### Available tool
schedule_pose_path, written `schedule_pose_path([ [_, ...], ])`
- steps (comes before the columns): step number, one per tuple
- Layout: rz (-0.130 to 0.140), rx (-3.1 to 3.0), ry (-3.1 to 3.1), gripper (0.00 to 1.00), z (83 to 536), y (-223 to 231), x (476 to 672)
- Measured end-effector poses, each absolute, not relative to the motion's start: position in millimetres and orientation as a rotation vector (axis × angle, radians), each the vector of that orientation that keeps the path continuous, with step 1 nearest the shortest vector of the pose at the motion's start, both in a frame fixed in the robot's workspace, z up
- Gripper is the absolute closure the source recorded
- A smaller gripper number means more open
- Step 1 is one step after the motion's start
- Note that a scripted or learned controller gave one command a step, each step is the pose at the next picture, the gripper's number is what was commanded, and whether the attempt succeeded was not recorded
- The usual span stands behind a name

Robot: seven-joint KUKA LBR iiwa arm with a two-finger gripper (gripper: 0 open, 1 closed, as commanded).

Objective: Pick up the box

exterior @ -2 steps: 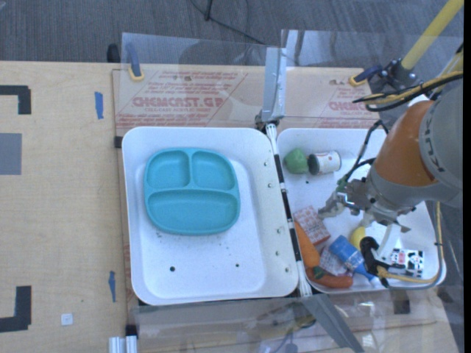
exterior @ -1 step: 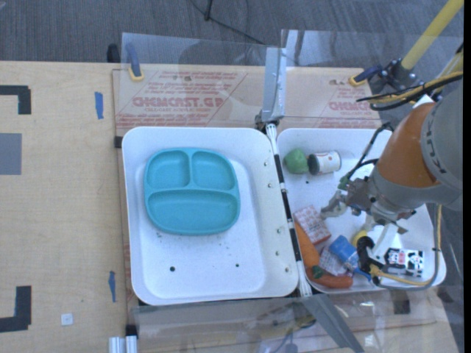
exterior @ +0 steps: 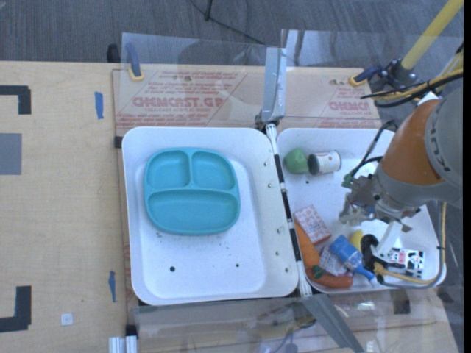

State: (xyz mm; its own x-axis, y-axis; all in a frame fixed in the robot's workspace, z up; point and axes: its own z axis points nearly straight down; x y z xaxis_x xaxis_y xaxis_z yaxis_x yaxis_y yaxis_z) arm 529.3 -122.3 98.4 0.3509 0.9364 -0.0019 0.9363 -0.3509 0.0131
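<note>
A small flat box (exterior: 312, 223) with a pink and white pattern lies in the right bin (exterior: 434, 230), close to its left wall. My gripper (exterior: 355, 206) hangs over the middle of that bin, a short way to the right of the box and apart from it. The grey arm with its orange band (exterior: 412, 157) comes in from the right above it. Nothing shows in the gripper's grasp.
The right bin also holds a green ball (exterior: 296, 160), a white cylinder (exterior: 324, 162), an orange carrot (exterior: 310, 254), a blue object (exterior: 344, 253), a yellow piece (exterior: 357, 238) and a white printed card (exterior: 405, 259). In the left bin (exterior: 140, 271) lies a blue divided plate (exterior: 192, 190).
</note>
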Motion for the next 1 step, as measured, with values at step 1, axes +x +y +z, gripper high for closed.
schedule_pose_path([
  [1, 0.009, 2.573, 1.783, 0.0, 98.4, -122.2, 529.2],
])
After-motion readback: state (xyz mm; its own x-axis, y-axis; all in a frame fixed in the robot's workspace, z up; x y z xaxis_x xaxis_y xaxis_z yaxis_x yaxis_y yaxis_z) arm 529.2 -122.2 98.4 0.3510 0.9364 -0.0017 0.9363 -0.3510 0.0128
